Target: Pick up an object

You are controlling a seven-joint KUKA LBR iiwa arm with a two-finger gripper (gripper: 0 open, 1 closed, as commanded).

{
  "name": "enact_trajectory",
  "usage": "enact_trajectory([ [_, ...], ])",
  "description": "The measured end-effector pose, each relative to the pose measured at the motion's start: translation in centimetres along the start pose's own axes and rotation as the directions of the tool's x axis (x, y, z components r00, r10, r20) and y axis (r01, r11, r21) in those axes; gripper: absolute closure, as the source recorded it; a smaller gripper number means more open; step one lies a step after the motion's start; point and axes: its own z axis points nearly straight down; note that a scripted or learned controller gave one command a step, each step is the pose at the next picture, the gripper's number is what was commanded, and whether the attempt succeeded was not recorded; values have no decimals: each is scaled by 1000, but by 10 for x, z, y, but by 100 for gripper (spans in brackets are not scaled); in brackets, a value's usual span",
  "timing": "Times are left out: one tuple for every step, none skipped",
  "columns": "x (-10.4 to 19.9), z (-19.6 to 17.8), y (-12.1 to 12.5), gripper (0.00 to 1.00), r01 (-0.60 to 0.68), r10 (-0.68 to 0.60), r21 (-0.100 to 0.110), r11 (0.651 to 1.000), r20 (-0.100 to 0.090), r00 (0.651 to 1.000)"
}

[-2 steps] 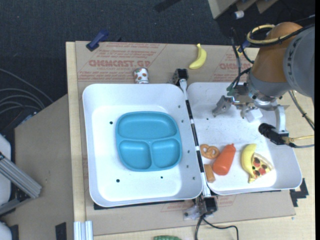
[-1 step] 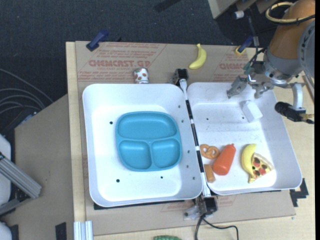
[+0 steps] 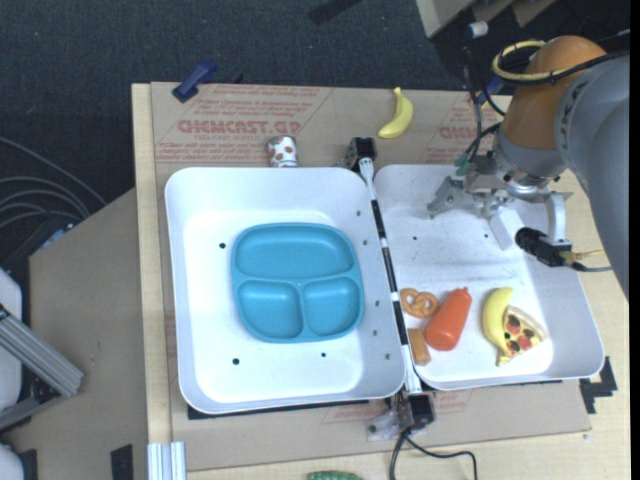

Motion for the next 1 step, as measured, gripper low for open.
enact_trajectory([
  [0,-11,1,100,1,-1,-3,1000,1,1000],
])
